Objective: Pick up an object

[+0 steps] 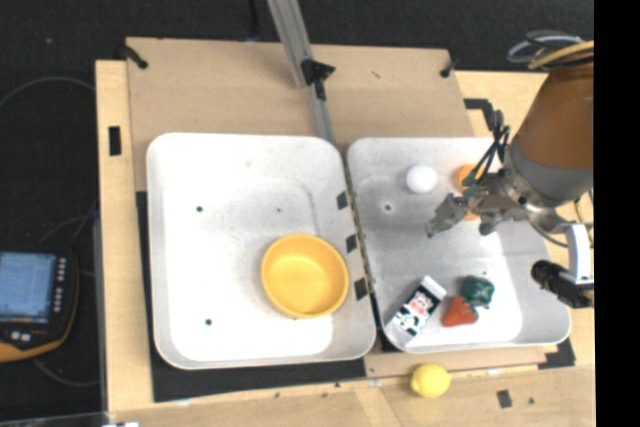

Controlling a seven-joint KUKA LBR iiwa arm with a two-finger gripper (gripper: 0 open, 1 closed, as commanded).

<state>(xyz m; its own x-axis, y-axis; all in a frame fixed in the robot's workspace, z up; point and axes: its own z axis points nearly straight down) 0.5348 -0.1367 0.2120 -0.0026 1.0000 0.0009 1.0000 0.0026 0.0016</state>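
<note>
A yellow bowl (pixel 304 274) is sitting in the left bin (pixel 200 175). In the right bin (pixel 385 165), the white ball (pixel 421 179) is lying near the gripper (pixel 462 215); light, hard, likely rolling, best pinched across its middle. I cannot tell the gripper's spread.

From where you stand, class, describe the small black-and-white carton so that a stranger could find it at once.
Start at the right-hand shallow white bin. Look to its near edge, close to the divide between the two bins: the small black-and-white carton lies there tilted on its side. Unlike the red strawberry-shaped toy beside it, it is boxy, with black patches on white.
</note>
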